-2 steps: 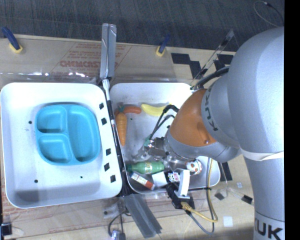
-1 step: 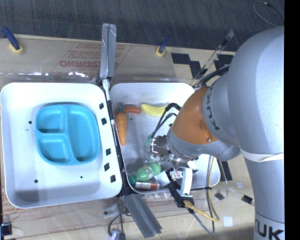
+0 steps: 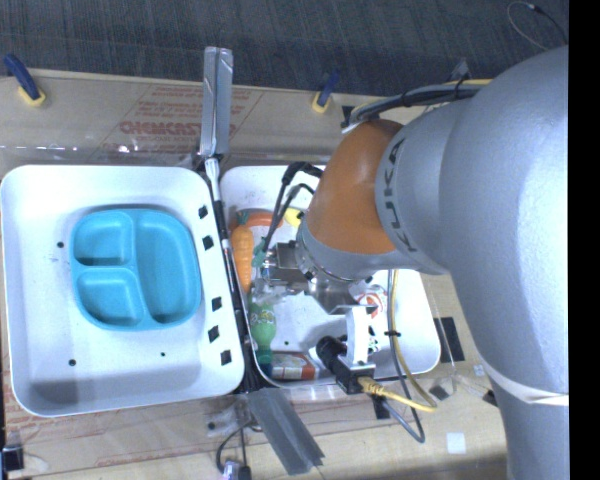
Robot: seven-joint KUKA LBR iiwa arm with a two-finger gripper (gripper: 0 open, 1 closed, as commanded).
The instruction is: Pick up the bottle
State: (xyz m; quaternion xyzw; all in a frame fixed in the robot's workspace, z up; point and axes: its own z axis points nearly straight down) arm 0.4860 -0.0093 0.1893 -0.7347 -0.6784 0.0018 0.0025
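Two white bins are sitting side by side on the desk (image 3: 100,108). The left bin (image 3: 40,298) is holding a blue tray (image 3: 135,266) with three parts. The right bin (image 3: 420,318) is holding a small pile of things along its left wall. The bottle (image 3: 262,320) looks like the clear one with a green bottom, lying in that pile below an orange thing (image 3: 242,248) and above a small red and brown thing (image 3: 290,369). I am not fully sure it is the bottle, because the arm (image 3: 430,198) is covering much of the bin. It is probably light and thin, so it may bend or squash if squeezed hard. Its skin looks smooth, so it may be slippery. It is round, so it could roll away when pushed. I think the best place to grab it is across the middle of its body, with one finger on each side. The gripper (image 3: 280,273) is hanging low in the right bin, just above and a bit to the right of the bottle, very near it or maybe touching. I cannot tell how the gripper is set, since the wrist is hiding it. The wall is close, so there is little room on that side.
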